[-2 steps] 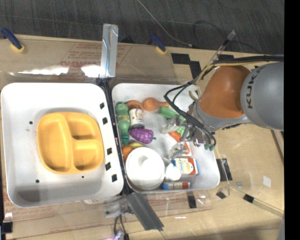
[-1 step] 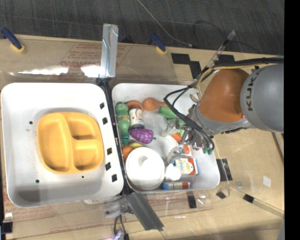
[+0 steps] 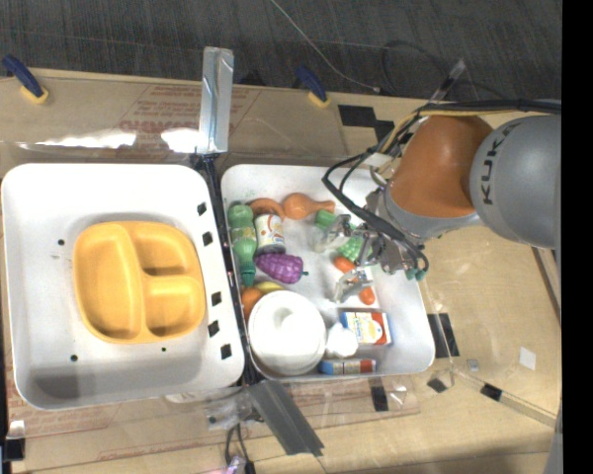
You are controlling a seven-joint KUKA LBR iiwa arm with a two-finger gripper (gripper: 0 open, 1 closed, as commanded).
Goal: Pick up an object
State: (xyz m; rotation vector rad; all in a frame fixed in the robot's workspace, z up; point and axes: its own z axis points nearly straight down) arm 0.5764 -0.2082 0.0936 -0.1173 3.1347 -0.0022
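While the arm reaches into the right bin, targets sit around the white bowl: just right of it a small carton, probably light and stiff, best taken across its flat sides; just beyond the bowl purple plastic grapes, bumpy, likely slippery. Farther still, the claw hangs low among small toys; its opening cannot be told.
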